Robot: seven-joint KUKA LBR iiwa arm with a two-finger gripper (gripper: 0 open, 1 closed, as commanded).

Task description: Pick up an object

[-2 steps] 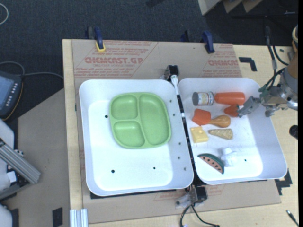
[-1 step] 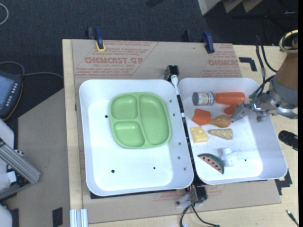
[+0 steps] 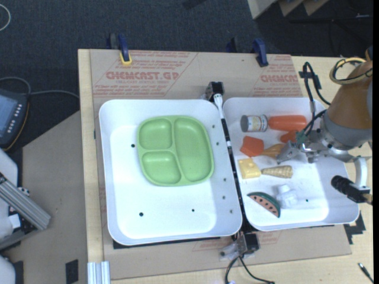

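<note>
Toys crowd the right bin (image 3: 337, 215), where the tool (image 3: 294, 148) sits low; its grip state can't be told.

Divided plate (image 3: 176, 150) in left bin (image 3: 118, 176); toys in right bin (image 3: 331, 209).

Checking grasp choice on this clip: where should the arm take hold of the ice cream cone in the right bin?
Probably the wide end of the ice cream cone, from straight above. It lies flat, tapering leftward towards the cheese wedge, so the right end offers more room.
</note>
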